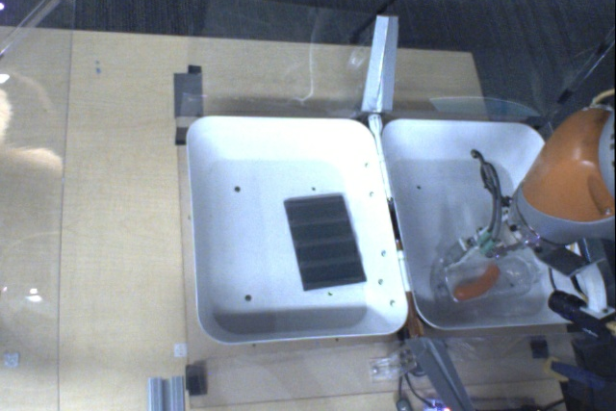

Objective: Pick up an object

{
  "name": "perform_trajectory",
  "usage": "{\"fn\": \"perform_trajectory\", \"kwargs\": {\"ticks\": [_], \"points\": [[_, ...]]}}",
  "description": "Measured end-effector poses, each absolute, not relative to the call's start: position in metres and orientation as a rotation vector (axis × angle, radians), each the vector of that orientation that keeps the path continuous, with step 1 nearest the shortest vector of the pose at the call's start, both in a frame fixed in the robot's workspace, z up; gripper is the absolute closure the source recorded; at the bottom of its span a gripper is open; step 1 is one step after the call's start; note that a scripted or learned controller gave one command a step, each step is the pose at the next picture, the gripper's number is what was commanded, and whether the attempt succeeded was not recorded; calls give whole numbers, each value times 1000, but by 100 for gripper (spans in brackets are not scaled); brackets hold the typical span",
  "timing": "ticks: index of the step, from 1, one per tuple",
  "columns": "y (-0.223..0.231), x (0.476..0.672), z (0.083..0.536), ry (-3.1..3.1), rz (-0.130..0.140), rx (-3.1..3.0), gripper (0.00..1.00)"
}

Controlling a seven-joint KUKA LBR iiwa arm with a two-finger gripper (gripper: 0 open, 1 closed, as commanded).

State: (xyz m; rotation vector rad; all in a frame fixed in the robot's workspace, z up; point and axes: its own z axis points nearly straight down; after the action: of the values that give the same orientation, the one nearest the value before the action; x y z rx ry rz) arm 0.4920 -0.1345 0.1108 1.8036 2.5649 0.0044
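A dark grey ribbed rectangular pad (325,242) lies flat near the middle of the left bin (221,207). In the right bin (433,168), a small orange oblong object (476,284) rests near the front wall, beside what looks like clear plastic (515,274). My gripper (489,245) hangs low in the right bin, just above and behind the orange object. I see nothing held in it. The arm's orange band (573,173) and grey wrist cover the right bin's right side.
A grey metal divider post (380,72) rises at the back between the two bins. A thin dark cable (489,178) runs down to the gripper. Clamps and wires (428,380) sit at the bench's front edge.
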Motion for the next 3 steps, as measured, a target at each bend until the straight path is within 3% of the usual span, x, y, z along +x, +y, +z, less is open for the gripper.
{"fn": "perform_trajectory", "kwargs": {"ticks": [1, 2, 3], "points": [[-92, 492, 91, 2680, 8, 1608, 0], [-91, 496, 103, 2672, 18, 1602, 100], [-91, 496, 103, 2672, 18, 1603, 0]]}}
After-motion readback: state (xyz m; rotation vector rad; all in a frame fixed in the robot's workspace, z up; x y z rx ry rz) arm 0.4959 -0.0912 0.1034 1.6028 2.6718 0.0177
